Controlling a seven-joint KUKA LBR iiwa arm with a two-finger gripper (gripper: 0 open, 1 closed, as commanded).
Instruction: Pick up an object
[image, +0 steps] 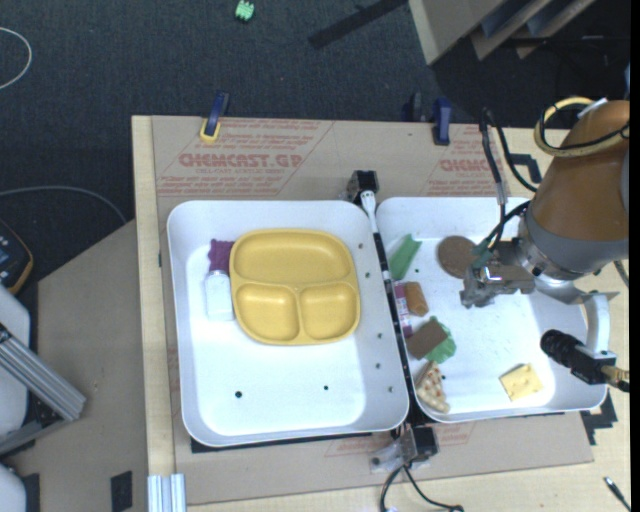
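A: Objects, left to right: yellow tray (295, 283) in left bin (190, 300); green block (404, 254), brown disc (455, 256), cheese wedge (521, 381) in right bin (570, 405).

B: My gripper (478, 291) hangs just beside the disc, grasping nothing; whether it's clenched, can't tell. I'd centre over the disc, then descend straight.

Bright, even overhead light falls across the scene. The two shallow white plastic bins (200, 330) look nearly washed out, with soft glare along their rims. The yellow three-compartment plastic tray (296, 285) shows faint sheen. Shadows are weak and short. Focus is slightly soft overall, and the dark carpeted floor (80, 90) looks grainy.
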